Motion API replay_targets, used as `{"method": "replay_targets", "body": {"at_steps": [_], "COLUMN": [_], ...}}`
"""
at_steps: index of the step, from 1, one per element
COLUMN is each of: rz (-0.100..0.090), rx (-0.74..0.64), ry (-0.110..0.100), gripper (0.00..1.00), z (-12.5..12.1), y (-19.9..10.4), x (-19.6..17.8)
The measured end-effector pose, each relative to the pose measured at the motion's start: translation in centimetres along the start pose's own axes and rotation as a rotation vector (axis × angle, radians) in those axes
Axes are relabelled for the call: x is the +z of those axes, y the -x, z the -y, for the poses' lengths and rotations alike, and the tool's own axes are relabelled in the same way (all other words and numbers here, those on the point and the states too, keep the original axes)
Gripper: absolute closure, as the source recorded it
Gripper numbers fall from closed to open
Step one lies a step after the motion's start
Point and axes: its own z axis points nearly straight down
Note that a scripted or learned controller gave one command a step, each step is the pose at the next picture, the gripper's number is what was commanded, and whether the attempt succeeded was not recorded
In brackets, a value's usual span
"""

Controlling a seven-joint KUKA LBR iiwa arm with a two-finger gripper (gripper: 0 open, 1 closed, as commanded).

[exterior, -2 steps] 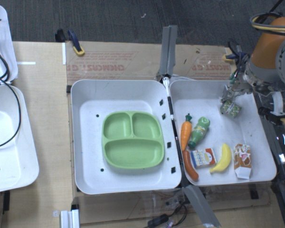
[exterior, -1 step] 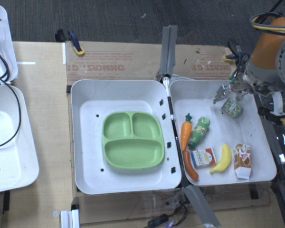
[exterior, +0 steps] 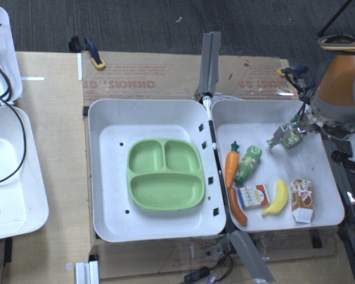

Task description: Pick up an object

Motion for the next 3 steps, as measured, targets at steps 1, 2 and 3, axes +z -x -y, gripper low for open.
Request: {"method": "replay_targets", "body": {"at_steps": [1,2,3], "rz": [0.005,0.009,0.008], "rx": [0.003,0.122,0.015], "ry": [-0.004,-0.004,-0.006], "gripper": [1.00,1.00,1.00], "z": [0.1,0.9,0.6], "y": [0.3,0.6,-5.7], "x": [-0.6,-3.7,-12.1]}}
